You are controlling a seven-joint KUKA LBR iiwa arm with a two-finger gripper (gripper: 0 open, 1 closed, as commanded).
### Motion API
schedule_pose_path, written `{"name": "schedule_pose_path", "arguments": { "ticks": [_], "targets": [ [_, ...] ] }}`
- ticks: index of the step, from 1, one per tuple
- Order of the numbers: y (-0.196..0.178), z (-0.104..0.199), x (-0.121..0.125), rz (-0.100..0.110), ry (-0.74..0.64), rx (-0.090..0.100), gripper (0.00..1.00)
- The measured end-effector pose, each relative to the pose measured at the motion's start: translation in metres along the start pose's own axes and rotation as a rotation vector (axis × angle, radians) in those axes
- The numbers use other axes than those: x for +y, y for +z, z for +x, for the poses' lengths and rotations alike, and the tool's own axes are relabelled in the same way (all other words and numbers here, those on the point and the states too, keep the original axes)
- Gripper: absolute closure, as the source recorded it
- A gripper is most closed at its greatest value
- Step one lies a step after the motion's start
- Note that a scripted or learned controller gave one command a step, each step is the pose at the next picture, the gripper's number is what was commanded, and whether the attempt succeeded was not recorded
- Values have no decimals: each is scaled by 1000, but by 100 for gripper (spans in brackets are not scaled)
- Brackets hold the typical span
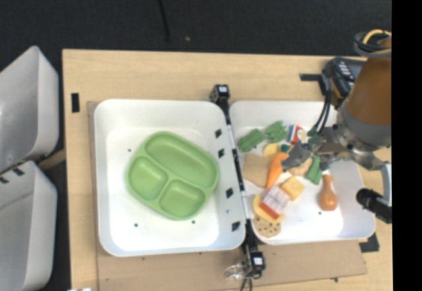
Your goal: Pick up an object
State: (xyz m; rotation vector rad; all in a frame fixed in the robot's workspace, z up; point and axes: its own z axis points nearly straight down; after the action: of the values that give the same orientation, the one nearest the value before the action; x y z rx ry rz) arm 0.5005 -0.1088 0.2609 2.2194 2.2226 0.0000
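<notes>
Grey tool [302, 153] low over carrot [275, 170], right bin [343, 225]

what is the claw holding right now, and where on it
Cannot be told. The claw sits low over the toy food pile in the right bin, beside the carrot, but no item is clearly between its tips.

Seen from one fixed camera mounted above the bench [165, 72], tilted downward at a slant rather than straight down. Framed wide enough to take in both white bins side by side: left bin [109, 171], right bin [349, 224]. Far bench edge toward the top of the frame, dark floor beyond it. Arm [369, 95] entering from the right side of the frame.
</notes>
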Motion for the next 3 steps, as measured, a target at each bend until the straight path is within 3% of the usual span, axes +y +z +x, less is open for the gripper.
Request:
{"name": "schedule_pose_path", "arguments": {
  "ticks": [1,2,3],
  "targets": [
    [64,54,45,2,-5,1,0],
    [61,132,-1,4,-7,3,0],
    [51,126,2,0,8,0,100]
  ]
}}
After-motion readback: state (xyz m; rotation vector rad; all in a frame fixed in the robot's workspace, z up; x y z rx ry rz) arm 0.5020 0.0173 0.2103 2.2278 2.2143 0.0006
